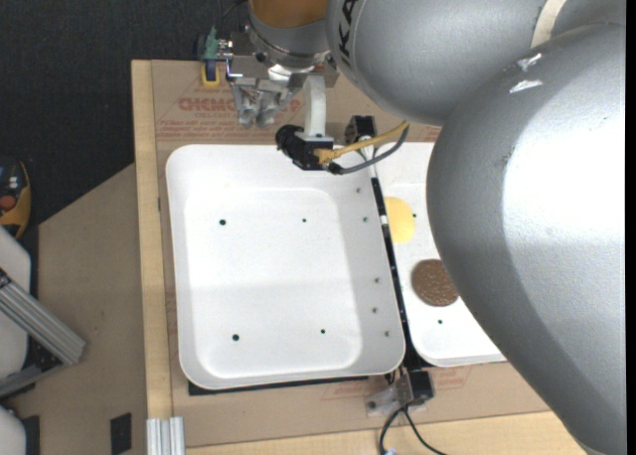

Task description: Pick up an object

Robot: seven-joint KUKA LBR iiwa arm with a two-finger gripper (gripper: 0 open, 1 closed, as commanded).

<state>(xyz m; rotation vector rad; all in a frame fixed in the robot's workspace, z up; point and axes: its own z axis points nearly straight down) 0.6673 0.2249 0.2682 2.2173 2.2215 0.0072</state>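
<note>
My gripper [255, 109] hangs above the bench just beyond the far edge of the left bin [199, 244], and I see nothing between its fingers. A yellow round object [399, 220] lies in the right bin [447, 344] near the divider between the bins. A brown round disc [433, 282] lies just below it in the same bin. The grey arm covers much of the right bin.
The bins rest on a tan wooden board [149, 195]. An aluminium rail [40, 319] and a white part sit off the bench at lower left. A small black connector with a cable [412, 388] lies at the front edge between the bins.
</note>
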